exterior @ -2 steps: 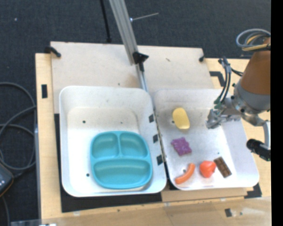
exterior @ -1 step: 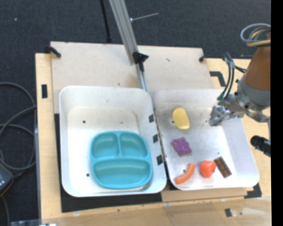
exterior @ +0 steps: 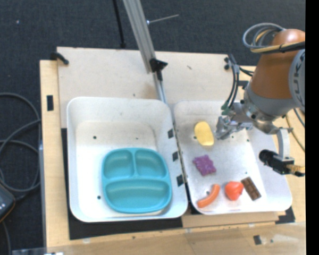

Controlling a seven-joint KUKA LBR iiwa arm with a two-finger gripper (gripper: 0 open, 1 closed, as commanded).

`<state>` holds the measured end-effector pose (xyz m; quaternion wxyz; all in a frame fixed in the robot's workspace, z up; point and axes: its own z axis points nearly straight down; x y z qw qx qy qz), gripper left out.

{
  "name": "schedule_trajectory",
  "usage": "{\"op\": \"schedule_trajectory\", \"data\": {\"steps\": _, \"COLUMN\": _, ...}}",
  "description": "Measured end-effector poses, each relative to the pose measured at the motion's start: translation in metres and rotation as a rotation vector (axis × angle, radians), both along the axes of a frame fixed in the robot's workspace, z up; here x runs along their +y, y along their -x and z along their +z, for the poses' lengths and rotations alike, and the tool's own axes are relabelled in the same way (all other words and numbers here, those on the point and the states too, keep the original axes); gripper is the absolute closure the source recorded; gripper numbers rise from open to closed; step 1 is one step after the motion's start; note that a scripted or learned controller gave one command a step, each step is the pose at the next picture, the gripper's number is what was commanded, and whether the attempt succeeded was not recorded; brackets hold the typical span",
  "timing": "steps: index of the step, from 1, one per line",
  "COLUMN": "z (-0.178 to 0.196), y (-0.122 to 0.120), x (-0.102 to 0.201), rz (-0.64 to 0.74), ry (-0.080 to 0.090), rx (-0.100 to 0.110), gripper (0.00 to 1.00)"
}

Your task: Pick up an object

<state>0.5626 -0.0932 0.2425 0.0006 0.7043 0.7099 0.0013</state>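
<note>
hovering right of centre, the jaws (exterior: 224,127) sit just beside the yellow lump (exterior: 204,133); cannot tell their opening. it looks light, smooth, rounded: grip across its narrow width.

Two bins sat side by side on the tabletop (exterior: 106,73). The left bin (exterior: 80,116) held a divided tray (exterior: 135,180) toward its 5 o'clock corner. In the right bin (exterior: 271,193), a lemon (exterior: 204,134) lay at 11 o'clock, with the gripper (exterior: 223,129) just beside it at 3 o'clock. A grape cluster (exterior: 204,165) lay at centre. Along 6 o'clock lay a carrot (exterior: 209,195), a tomato (exterior: 233,190) and a chocolate bar (exterior: 251,188), left to right.
</note>
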Motion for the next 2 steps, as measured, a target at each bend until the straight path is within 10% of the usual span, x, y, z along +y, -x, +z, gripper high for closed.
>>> {"op": "schedule_trajectory", "data": {"steps": 2, "z": 0.009, "y": -0.050, "x": 0.087, "rz": -0.001, "ry": 0.000, "rx": 0.000, "gripper": 1.00}}
